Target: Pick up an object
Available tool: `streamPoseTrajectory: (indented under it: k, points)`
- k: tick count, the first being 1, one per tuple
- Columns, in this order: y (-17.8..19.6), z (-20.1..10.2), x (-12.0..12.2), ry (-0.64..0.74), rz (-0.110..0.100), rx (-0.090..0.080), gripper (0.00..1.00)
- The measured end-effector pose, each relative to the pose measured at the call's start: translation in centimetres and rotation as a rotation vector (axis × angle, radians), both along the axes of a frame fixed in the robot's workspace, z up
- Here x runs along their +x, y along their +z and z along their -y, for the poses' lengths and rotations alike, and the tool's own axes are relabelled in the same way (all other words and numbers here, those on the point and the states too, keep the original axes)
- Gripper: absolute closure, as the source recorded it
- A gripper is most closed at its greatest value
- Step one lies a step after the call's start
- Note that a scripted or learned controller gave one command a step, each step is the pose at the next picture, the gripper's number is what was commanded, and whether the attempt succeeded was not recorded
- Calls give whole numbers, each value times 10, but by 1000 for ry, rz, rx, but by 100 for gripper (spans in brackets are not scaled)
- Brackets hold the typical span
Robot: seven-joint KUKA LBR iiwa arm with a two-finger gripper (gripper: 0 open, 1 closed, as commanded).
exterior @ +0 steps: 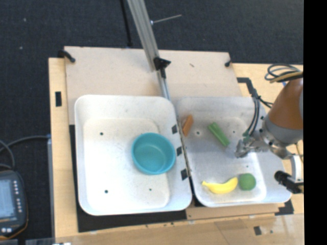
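The right bin (204, 106) holds a green stick-shaped block (218, 135), an orange carrot-like piece (187, 125) by its left wall, a yellow banana (220, 186) and a green ball (247, 181) near its front edge. My gripper (242, 150) hangs low over the right part of this bin, just right of the green block and above the ball. Nothing shows between its tips. A blue bowl (153, 153) rests upright in the left bin (92, 111).
A slanted aluminium post (146, 34) rises from the back between the bins. Cables (281, 74) lie at the bench's far right. A black-screened pendant (10, 195) sits off the bench at the left.
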State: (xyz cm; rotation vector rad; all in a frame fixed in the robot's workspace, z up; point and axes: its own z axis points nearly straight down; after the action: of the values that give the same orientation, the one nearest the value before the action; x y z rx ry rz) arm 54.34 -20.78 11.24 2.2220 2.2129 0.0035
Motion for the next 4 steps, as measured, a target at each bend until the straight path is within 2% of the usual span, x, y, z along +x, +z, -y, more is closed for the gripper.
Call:
streamPoseTrajectory:
  k: [2, 3, 4]
  points:
    - [123, -2, 13, 8, 4, -1, 100]
    - [93, -1, 13, 4, -6, 0, 100]
    - [88, -50, 33, 11, -3, 2, 100]
